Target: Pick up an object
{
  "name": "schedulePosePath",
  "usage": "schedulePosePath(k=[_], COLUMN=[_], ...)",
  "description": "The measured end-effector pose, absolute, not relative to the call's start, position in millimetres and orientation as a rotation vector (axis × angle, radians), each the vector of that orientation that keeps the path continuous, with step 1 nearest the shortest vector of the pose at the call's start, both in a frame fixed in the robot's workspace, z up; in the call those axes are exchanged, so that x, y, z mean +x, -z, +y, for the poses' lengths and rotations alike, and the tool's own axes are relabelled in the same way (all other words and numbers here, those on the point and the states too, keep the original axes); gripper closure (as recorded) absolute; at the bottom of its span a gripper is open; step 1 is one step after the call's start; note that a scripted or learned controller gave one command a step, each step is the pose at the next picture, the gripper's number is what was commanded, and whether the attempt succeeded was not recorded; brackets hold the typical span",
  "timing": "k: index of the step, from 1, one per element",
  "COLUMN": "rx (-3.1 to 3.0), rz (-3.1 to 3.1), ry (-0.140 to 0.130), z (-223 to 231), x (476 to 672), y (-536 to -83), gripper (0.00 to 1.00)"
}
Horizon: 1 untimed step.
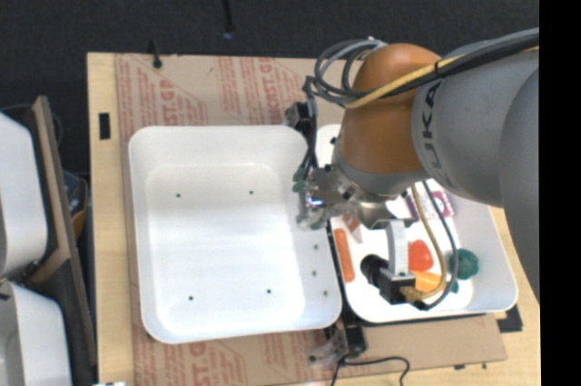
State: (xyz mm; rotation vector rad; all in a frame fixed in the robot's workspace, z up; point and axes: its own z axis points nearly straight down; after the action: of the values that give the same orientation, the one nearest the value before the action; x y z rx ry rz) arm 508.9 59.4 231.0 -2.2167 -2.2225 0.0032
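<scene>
- The arm (472, 130) comes in from the right, and its bulky wrist hangs over the seam where the two bins meet.
- The gripper (314, 201) pokes out from under the wrist, low over the near-side wall of the left bin (136, 148), just at the edge of the right bin (505, 286).
- Can't tell whether the gripper is spread or closed up — the wrist covers most of it and what shows is a metallic blur. I don't see anything clamped in it either.
- The pickable stuff is all in the right bin: an orange stick (343, 253) near the wall it shares with the left bin, a red-orange piece (420, 255), a teal piece (466, 263) further right, and a yellow piece (427, 283) toward the front edge.
- There's also something pinkish-purple (428, 202) up by the arm, too hidden to name.
- The orange stick is the closest thing to the gripper, just beside it, but I can't say they touch.
- Progress, my read: nothing is lifted yet, so the pick isn't done. The arm looks to be around the reach or lower stage — the grab and lift are left to do.
- The worktop (104, 193) around the bins carries nothing the task needs.
</scene>
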Motion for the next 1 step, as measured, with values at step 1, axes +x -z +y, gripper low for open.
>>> schedulePosePath(k=[1], rx=[-2.223], rz=[-2.221], ry=[0.003], z=[57.3], x=[511.0], y=[-242.6], gripper=[1.0])
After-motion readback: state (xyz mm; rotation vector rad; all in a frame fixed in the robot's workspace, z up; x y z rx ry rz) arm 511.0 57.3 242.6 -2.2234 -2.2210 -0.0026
